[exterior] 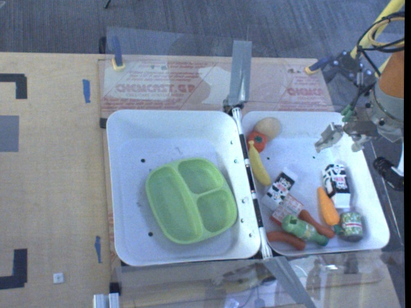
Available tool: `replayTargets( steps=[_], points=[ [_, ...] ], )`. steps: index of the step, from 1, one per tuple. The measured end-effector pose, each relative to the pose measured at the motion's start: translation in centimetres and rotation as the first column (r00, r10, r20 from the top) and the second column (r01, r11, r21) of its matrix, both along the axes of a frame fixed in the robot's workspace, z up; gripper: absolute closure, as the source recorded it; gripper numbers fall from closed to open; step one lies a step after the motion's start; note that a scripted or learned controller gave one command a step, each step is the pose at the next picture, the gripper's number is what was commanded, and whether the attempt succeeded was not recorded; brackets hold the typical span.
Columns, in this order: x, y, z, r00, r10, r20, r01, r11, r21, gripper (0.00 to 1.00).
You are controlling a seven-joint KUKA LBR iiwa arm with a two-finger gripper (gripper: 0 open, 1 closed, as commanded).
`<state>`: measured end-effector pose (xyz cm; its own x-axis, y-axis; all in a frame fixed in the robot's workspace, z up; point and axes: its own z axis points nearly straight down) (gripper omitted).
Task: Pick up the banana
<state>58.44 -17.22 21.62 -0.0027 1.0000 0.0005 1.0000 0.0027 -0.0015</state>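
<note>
Small yellow plastic banana (259, 165) lies along right white bin's (379, 201) left wall, long axis near-to-far, far end touching red tomato (257, 140). Gripper (341, 136) hovers well apart, fingers spread, nothing between.

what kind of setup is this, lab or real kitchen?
Likely a lab test bench, not a kitchen: two shallow white bins, the left bin holding a green divided plate, the right bin holding toy food such as the banana, with the arm's tool above it.
</note>
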Motion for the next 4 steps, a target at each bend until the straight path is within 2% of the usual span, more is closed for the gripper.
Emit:
replayTargets(
  steps=[1,2,3,4],
  points=[
    [-6.5,5.5,-9.8,0.987,-0.16,0.016,0.16,0.987,0.001,0.0],
    [-2.0,6.3,-10.9,0.893,-0.448,0.037,0.448,0.894,0.014,0.0],
    [5.5,5.0,-10.8,0.993,-0.106,0.044,0.107,0.994,-0.006,0.0],
    [8.9,6.6,-11.5,0.971,-0.237,0.024,0.237,0.972,-0.003,0.0]
  ],
)
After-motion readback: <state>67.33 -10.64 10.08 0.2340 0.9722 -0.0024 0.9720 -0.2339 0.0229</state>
